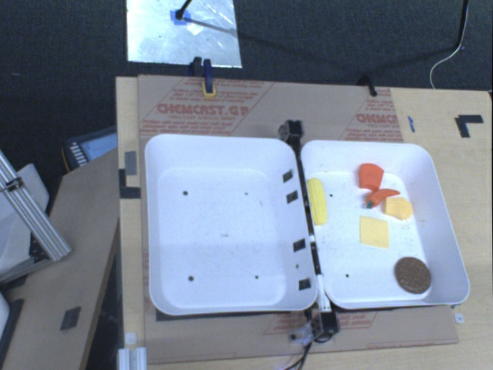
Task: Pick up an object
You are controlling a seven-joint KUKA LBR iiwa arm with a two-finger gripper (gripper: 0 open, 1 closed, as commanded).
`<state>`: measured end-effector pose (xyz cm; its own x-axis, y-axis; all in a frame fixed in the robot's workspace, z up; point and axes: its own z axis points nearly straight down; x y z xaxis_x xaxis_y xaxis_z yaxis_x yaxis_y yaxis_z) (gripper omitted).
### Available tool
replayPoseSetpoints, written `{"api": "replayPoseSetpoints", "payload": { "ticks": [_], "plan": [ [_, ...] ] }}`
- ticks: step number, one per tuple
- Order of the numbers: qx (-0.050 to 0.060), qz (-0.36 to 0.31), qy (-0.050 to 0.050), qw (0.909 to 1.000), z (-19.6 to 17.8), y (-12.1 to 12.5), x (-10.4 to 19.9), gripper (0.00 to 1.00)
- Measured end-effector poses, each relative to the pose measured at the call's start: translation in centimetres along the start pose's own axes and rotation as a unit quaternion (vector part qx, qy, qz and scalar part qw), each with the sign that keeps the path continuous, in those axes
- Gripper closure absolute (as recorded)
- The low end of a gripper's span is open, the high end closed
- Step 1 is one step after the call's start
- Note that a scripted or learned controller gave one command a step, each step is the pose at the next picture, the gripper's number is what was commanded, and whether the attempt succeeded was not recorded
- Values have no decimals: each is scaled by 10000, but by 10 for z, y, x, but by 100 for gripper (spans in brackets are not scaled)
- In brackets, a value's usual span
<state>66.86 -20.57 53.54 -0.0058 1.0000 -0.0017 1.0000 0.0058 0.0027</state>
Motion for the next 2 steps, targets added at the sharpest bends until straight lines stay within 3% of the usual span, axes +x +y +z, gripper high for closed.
{"api": "replayPoseSetpoints", "payload": {
  "ticks": [2],
  "plan": [
    [-1, -1, -1, 10000, 0, 0, 0, 100]
  ]
}}
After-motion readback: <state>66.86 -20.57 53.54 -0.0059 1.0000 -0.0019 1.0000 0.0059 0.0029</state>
